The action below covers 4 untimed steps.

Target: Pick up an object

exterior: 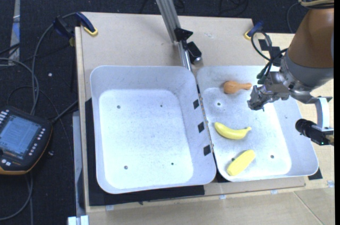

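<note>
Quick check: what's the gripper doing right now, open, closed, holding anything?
Gripper: over the right bin, near the orange drumstick-shaped toy; whether it is open or closed cannot be told, and nothing is seen held in it.

Right bin [297,163] holds three objects. Orange drumstick-shaped piece [235,86] lies flat at its 12 o'clock end, thin end toward 3 o'clock. Yellow banana [232,131] lies mid-bin, curved, tips upturned. A second yellow oblong piece [240,161] lies at 6 o'clock of the banana, tilted, apart from it.
</note>
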Tool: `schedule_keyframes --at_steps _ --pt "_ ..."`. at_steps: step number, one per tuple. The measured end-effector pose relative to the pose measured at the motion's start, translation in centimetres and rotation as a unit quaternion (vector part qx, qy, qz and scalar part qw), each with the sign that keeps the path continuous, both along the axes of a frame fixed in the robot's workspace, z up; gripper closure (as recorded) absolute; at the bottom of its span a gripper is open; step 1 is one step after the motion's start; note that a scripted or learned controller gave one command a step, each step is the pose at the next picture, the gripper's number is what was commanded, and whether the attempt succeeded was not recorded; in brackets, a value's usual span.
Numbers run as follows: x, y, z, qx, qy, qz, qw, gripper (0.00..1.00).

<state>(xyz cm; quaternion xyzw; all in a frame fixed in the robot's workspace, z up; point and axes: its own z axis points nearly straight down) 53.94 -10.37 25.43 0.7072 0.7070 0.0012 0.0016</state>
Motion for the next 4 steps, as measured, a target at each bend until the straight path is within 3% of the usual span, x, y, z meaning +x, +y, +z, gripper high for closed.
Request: schedule_keyframes --at_steps 4 --pt "7.9 17.8 -2.1 0.0006 0.003 0.002 1.0 1.0"
